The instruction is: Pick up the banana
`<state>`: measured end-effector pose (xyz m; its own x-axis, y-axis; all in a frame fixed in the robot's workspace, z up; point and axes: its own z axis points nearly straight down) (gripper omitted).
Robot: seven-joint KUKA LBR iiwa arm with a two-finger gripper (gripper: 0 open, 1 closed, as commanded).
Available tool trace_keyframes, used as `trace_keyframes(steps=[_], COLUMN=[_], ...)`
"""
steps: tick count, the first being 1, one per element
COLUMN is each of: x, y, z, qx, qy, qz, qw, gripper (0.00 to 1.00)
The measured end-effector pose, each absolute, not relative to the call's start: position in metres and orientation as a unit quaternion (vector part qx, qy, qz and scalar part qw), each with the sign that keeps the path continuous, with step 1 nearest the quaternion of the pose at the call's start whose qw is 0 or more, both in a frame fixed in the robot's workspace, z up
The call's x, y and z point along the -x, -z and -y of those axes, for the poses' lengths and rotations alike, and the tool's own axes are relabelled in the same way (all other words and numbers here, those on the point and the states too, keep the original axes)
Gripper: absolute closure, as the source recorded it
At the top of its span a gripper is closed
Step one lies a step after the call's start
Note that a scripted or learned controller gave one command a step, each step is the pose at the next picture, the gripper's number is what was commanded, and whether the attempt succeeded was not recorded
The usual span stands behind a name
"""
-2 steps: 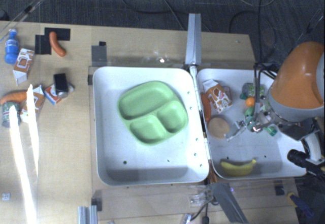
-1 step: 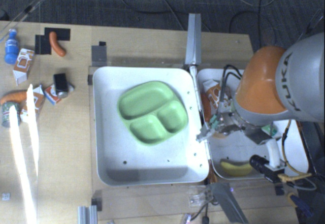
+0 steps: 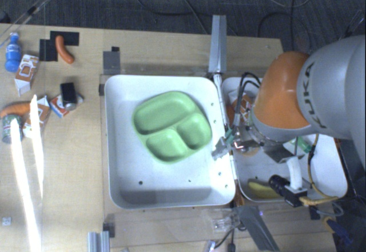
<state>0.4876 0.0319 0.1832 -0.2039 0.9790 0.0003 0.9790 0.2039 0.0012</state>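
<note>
The banana [image 3: 259, 190] lies dull yellow at the near edge of the right bin [image 3: 243, 179], partly covered by the robot's own parts. My gripper [image 3: 227, 146] hangs under the orange-banded wrist, over the wall between the two bins. It is up and to the left of the banana, apart from it. Nothing shows between its tips. The arm hides most of the right bin.
A green divided plate [image 3: 171, 125] lies in the left bin [image 3: 123, 188]. A brownish thing [image 3: 231, 111] peeks out at the right bin's left wall. On the bench at the left are a blue bottle [image 3: 12, 51], an orange sausage shape [image 3: 65, 51], a black box [image 3: 68, 94] and small cartons.
</note>
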Motion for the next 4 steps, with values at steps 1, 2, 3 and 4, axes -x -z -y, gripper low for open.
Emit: trace_keyframes(steps=[1,2,3,4], x=[-0.488,-0.489,-0.487,-0.495], y=[-0.183,-0.366,-0.243,-0.094], z=[0.062,-0.002,-0.089,-0.148], qx=[-0.569,-0.577,-0.510,-0.423], qy=[-0.0005,-0.0014,0.0001,-0.0041], qz=[-0.822,-0.817,-0.860,-0.906], qw=[0.001,0.002,0.000,0.004], gripper=[0.00,0.00,0.00,0.00])
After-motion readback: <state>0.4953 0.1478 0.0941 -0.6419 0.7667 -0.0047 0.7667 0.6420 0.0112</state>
